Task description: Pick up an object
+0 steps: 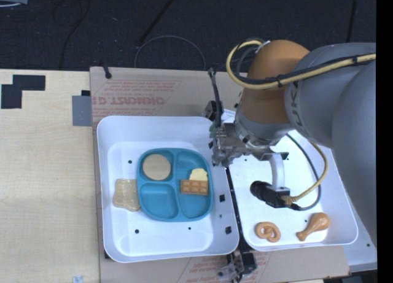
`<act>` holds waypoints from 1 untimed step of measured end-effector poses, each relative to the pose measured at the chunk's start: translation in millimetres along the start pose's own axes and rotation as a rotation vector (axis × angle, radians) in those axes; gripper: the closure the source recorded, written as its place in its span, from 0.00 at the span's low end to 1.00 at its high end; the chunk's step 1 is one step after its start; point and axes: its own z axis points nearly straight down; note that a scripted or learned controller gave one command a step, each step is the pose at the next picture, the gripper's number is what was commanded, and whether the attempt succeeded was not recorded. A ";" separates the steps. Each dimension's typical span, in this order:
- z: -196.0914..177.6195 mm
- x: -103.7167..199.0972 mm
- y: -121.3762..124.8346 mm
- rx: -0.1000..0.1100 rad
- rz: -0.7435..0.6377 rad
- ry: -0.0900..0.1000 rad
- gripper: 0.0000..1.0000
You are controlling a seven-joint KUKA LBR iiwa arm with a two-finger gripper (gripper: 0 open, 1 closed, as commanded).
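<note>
As wrist (270, 100) overhangs end effector (218, 148) near blue tray (164, 207), cannot tell its state.

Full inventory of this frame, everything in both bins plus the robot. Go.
bin: 2, white, side by side, left and right
divided plate: 1, blue, in left bin
round disc: 1, tan, plate's upper-left compartment
wedge: 1, yellow, plate's right compartment
waffle piece: 1, brown, just in front of the wedge
toast slice: 1, pale beige, left bin, against plate's left edge
pretzel: 1, orange-tan, right bin, near edge
drumstick: 1, orange-tan, right of pretzel
cardboard: 1, tan with red print, under bins
arm: 1, grey with orange band, from right
gripper: 1, dark, at the seam between the bins
</note>
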 end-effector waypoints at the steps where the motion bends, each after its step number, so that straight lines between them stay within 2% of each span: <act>1: 0.5 50.8 22.6 -0.001 0.000 0.001 1.00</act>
